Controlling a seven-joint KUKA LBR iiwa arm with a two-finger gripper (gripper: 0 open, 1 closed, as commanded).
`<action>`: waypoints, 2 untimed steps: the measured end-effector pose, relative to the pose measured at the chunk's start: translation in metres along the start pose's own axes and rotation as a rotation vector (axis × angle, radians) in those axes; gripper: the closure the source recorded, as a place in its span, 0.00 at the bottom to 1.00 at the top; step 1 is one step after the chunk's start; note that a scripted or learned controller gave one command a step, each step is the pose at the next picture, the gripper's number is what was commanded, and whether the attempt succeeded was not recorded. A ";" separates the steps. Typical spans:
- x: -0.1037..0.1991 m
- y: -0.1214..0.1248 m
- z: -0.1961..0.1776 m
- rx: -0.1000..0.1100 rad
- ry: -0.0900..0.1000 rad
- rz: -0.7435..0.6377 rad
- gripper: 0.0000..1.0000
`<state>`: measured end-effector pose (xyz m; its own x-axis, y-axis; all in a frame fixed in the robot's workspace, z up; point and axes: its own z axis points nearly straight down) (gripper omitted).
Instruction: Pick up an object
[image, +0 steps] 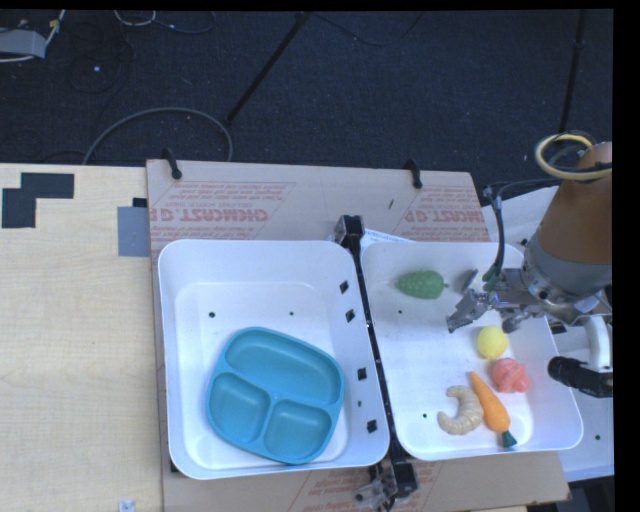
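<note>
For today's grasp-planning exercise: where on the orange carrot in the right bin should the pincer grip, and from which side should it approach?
Grip the carrot across its thicker upper half, coming straight down from above. It lies flat and slanted, tapering to its green tip. Set the fingers across the long axis. The cream curled toy hugs its left side and the pink toy sits near its top, so room there looks tight.

Blue divided plate (275, 394) in left bin (190, 300), possibly cardboard sheet (300, 205) beneath
</note>
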<state>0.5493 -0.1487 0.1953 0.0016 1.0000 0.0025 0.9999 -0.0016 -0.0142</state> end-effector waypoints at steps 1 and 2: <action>0.000 0.003 -0.006 -0.013 -0.002 -0.002 0.00; 0.008 0.005 0.055 -0.005 0.000 -0.002 0.00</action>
<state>0.5530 -0.1407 0.1401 -0.0009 1.0000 0.0029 1.0000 0.0009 -0.0092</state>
